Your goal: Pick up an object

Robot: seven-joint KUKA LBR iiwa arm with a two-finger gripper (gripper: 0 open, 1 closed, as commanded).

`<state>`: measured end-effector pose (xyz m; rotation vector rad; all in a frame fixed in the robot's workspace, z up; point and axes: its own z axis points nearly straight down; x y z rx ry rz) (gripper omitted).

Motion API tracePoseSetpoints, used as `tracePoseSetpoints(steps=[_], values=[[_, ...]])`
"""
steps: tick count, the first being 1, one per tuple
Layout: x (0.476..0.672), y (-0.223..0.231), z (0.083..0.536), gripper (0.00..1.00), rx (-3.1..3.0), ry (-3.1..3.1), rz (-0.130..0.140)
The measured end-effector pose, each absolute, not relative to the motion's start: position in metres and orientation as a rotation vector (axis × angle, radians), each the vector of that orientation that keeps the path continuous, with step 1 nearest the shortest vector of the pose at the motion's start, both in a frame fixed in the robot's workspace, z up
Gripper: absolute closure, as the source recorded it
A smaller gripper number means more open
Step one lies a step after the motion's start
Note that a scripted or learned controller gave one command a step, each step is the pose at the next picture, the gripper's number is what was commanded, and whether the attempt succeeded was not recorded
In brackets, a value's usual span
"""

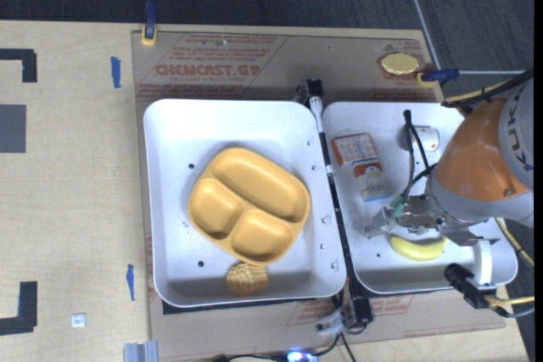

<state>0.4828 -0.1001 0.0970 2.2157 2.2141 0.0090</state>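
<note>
- The pincer [399,220] hangs low in the right bin [501,271]; I cannot tell if it is wide or narrow.
- The yellow banana [417,248] lies just below the pincer, a little to its right.
- It looks light, smooth and curved, so it may slip.
- Grab it across its fat middle.
- A small carton [365,167] lies above the pincer.

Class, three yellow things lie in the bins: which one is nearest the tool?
The banana in the right bin, just below the tool; the divided plate and the waffle-like piece lie in the left bin.
</note>
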Motion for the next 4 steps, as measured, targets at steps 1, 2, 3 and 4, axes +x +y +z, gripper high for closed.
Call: tracePoseSetpoints(steps=[1, 2, 3, 4], values=[[0.48, -0.096, 0.086, 0.0, 2.221, 2.219, 0.002], [0.482, -0.096, 0.097, 1.0, 2.218, 2.214, 0.007], [0.482, -0.096, 0.097, 0.0, 2.218, 2.214, 0.007], [0.48, -0.093, 0.086, 0.0, 2.222, 2.219, 0.001]])
